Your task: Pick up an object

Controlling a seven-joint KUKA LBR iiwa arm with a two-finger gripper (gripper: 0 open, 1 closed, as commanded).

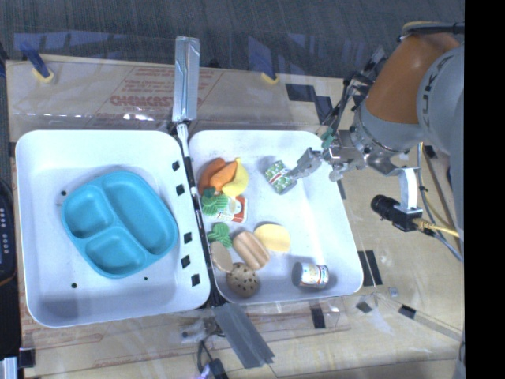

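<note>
1. A small can [313, 275] lies on its side well below the gripper [303, 164], near the right bin's [335, 212] front edge.
2. A green-and-white packet [277, 176] touches the gripper's tip, just to its left.
3. Whether the gripper grips it or how wide it stands, I cannot tell.

1. A blue divided plate [118, 223] lies in the left bin [47, 290].
2. Toy food and a small can [312, 275] sit in the right bin [331, 212].
3. The gripper [293, 172] touches a green packet [277, 176].
</note>
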